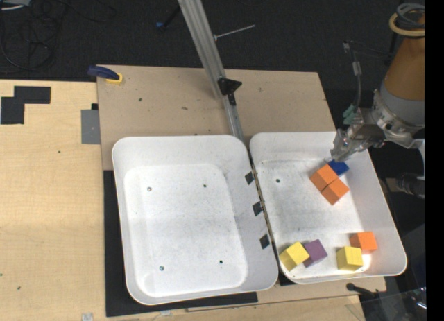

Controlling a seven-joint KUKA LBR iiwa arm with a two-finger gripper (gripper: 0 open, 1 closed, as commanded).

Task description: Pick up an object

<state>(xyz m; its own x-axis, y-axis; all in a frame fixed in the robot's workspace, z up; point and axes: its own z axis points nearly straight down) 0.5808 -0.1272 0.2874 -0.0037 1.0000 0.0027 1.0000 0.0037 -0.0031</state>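
Yellow block [349, 258] lies at the right bin's [388, 205] near edge; the gripper [341, 152] hangs over the blue block [338, 168], its opening impossible to tell

Robotics lab: plywood bench [173, 101], loose cables [28, 21] (dark floor), aluminium rail [205, 42].

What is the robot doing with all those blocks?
The robot arm is reaching in from the right, and its gripper sits low over the right bin, right by a blue block and an orange block. I can't tell if it has grabbed anything yet. Near the front of that bin lie two yellow blocks, a purple block and a small orange block. The left bin is beside it.
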